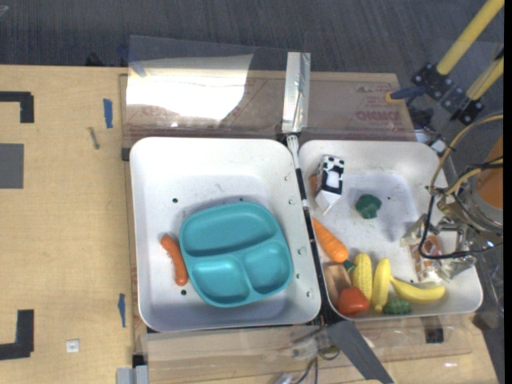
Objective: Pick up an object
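Yellow banana [418,291] sits right under my gripper [436,250]; can't tell my grip state, so I'd drop straight down and centre it.

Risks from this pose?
The end effector sits at the right bin's right wall, so a descent may clip the rim. The banana, corn and tomato crowd the near corner, so a grasp there might nudge neighbours or catch two.
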Available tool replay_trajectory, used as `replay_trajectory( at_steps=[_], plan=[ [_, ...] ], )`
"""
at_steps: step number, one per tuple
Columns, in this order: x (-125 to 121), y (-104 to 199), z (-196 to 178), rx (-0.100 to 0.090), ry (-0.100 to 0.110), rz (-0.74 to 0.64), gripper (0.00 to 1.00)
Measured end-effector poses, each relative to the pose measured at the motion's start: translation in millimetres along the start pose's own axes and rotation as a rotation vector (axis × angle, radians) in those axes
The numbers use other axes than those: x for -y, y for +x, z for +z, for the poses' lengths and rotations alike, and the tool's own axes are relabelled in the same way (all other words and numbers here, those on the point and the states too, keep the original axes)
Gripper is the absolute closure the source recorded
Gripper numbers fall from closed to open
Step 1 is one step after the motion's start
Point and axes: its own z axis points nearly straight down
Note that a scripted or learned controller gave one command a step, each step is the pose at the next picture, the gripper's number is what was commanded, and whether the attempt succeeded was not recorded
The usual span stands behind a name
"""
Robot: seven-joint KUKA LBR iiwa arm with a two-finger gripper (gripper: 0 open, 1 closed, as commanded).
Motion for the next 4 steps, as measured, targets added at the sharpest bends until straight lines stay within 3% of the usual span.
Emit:
replay_trajectory(
  at_steps=[1,2,3,4],
  plan=[
    [-3.0,3.1,1.6,0.005,0.024,0.103,0.00],
    [-3.6,9.5,1.3,0.009,0.028,0.228,0.00],
    [0.0,11.1,1.6,0.012,0.025,0.278,0.00],
    [-4.0,6.4,1.5,0.007,0.029,0.228,0.00]
  ],
)
